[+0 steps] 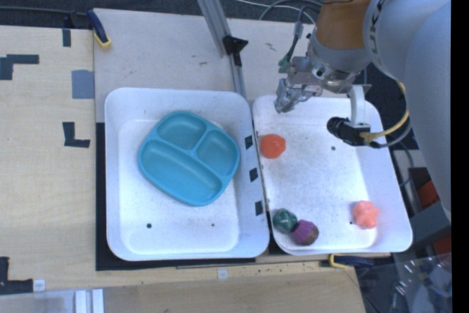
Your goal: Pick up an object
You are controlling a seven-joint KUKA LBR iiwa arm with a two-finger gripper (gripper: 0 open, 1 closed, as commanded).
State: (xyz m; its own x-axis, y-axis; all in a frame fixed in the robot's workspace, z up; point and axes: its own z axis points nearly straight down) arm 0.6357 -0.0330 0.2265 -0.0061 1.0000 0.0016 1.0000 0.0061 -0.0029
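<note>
In the right bin (381, 157) lie an orange ball (272, 146) near its left wall, a dark green lump (284, 219) and a purple lump (305, 232) at the front, and a pink-orange lump (365, 214) at the front right. My gripper (286, 102) hangs over the bin's back left corner, above and slightly right of the orange ball. Its fingers point down and look close together, with nothing between them.
The left bin (124, 216) holds a blue divided plate (189, 156). A slanted metal rail (209, 0) runs down to the seam between the bins. A black cable (352, 130) hangs over the right bin's back.
</note>
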